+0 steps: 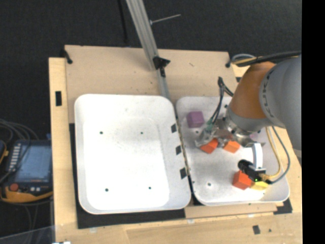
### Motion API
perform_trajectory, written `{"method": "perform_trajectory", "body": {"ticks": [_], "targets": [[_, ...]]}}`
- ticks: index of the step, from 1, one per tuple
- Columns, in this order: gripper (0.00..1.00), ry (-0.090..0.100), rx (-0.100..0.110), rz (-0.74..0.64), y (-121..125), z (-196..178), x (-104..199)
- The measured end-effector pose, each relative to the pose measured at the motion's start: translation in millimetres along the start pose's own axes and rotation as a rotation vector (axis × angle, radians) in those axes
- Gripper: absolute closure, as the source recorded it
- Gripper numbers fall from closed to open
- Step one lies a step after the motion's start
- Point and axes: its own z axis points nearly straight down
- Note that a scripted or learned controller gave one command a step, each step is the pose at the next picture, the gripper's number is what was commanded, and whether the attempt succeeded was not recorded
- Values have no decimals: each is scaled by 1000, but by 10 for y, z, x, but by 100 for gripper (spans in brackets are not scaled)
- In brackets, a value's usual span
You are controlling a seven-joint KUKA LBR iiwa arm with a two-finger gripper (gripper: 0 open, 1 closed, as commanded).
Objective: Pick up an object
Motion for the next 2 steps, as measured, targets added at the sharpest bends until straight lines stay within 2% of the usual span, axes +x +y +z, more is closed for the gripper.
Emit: {"method": "perform_trajectory", "body": {"ticks": [1, 2], "targets": [[100, -2, 1, -8, 101, -517, -75], [100, -2, -1, -10, 75, -1136, -49]]}}
